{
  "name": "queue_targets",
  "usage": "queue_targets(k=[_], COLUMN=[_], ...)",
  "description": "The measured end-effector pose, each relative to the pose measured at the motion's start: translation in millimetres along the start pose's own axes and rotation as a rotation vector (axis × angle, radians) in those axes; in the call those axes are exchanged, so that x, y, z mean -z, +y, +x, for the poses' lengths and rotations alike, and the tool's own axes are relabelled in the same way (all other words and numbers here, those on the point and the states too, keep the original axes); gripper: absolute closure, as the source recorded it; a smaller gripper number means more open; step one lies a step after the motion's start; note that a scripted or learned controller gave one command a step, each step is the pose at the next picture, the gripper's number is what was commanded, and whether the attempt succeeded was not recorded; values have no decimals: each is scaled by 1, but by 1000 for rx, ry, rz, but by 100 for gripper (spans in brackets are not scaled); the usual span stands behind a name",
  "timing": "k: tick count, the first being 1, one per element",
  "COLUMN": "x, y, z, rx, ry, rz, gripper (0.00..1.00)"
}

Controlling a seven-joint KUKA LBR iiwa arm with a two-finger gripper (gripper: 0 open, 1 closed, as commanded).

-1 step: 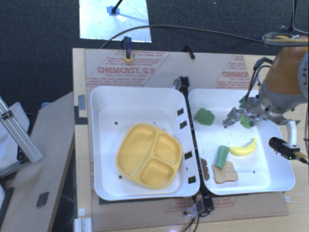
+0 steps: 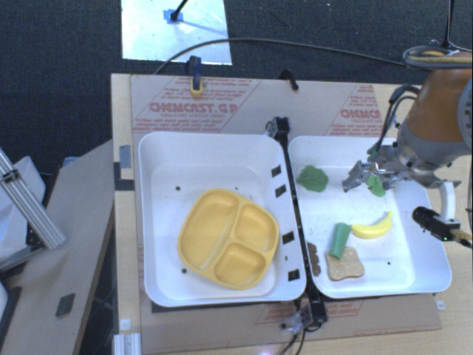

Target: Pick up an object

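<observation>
The right bin (image 2: 414, 276) holds a green leafy piece (image 2: 312, 178), a yellow banana (image 2: 373, 228), a green stick-shaped piece (image 2: 339, 239) and a slice of toast (image 2: 345, 265). My gripper (image 2: 367, 176) hangs over the upper middle of this bin, right of the leafy piece and above the banana. A small green piece (image 2: 378, 186) shows right at the gripper's lower edge. I cannot make out whether it is held or lies on the bin floor beneath.
A yellow divided plate (image 2: 229, 237) lies in the left bin (image 2: 159, 198). A brown strip (image 2: 313, 259) sits by the divider between the bins. The arm's orange band (image 2: 436, 109) rises at the right. A black cable crosses the bench behind the bins.
</observation>
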State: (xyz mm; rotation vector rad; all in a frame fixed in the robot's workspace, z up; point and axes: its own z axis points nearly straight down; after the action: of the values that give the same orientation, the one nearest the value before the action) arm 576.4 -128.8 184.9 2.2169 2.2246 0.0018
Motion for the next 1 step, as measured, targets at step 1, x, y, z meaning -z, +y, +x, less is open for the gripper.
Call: queue_targets(k=[1], x=[-42], y=[2], z=[0], rx=[-2], ry=[0], rz=[3], gripper=[0])
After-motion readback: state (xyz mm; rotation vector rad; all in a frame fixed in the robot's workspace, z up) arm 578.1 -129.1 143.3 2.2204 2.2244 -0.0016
